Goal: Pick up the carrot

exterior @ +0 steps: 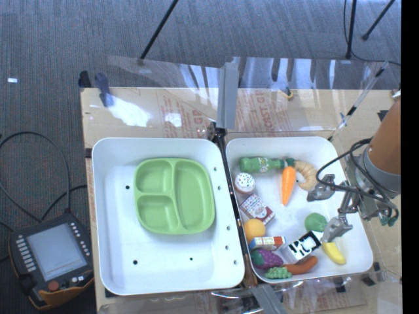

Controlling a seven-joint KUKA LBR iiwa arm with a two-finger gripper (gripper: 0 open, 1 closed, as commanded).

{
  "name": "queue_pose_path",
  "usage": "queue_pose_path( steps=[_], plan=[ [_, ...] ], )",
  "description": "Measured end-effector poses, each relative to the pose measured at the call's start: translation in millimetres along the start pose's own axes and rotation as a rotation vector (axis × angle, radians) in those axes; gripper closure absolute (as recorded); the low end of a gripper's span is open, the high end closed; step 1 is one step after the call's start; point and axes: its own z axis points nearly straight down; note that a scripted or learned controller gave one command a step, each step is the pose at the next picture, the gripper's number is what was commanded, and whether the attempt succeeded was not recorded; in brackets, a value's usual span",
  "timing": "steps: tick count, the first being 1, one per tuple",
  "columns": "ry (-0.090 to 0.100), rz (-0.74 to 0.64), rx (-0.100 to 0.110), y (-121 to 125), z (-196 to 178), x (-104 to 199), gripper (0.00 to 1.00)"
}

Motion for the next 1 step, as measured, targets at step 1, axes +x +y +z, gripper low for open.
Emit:
queue_pose_path(
  steps=[1],
  plan=[
    [-0.011, -0.221, 0.003, 2.8, 119.2, -45.6, 0.0]
  ],
)
